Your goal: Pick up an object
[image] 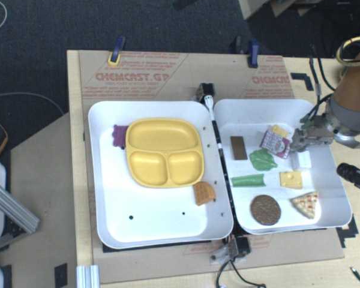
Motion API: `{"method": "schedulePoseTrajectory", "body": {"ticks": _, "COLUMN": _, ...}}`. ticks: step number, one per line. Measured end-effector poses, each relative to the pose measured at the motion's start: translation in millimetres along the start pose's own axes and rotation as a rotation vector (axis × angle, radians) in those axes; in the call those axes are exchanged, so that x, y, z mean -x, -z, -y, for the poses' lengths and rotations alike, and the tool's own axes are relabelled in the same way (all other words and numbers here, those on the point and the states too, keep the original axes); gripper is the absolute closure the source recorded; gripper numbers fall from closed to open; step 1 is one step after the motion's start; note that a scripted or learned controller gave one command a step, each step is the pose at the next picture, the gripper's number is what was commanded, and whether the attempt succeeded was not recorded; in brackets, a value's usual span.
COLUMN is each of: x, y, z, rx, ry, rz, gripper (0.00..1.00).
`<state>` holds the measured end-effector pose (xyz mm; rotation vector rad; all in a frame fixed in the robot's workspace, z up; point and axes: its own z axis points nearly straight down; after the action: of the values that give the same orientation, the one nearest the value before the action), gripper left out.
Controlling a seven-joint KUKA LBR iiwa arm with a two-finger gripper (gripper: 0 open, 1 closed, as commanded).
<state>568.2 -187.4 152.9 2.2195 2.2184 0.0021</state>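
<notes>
A grey-and-orange robot arm reached in from the right of the frame, its gripper (pixel 304 140) low over the upper right part of the right-hand white bin (pixel 252 110), just beside a small pink-and-white packet (pixel 275 141). Whether the tool was spread or pressed together could not be told from this angle, and nothing showed clearly pinched in it.

The step in hand looked like the approach to a pick, with the packet the likeliest target, though that was a judgement. The next move would call for a clean descent over one item, clear of the yellow piece (pixel 280 130) touching the packet's upper edge.

Other candidates lay spread across the same bin: a brown bar (pixel 238 148), a green leaf (pixel 263 160), a green pod (pixel 248 180), a cheese wedge (pixel 291 179), a round brown patty (pixel 266 209) and a pizza slice (pixel 306 204).

The left bin (pixel 108 161) held a yellow divided tray (pixel 165 152), a purple item (pixel 119 135) at the tray's left edge and a tan piece (pixel 204 192) at its lower right. Both bins sat on a board (pixel 84 101) clamped at its upper edge, over dark carpet (pixel 36 35) strewn with cables.
</notes>
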Motion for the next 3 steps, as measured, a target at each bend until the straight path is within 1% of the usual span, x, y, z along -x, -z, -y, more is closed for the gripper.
{"method": "schedulePoseTrajectory", "body": {"ticks": 1, "x": 3, "y": 44, "z": -1, "rx": 0.003, "ry": 0.001, "rz": 0.002, "gripper": 1.00}}
{"method": "schedulePoseTrajectory", "body": {"ticks": 2, "x": 4, "y": 74, "z": -3, "rx": 0.003, "ry": 0.002, "rz": 0.001, "gripper": 1.00}}
{"method": "schedulePoseTrajectory", "body": {"ticks": 3, "x": -55, "y": 80, "z": -4, "rx": -0.004, "ry": 0.007, "rz": -0.004, "gripper": 1.00}}
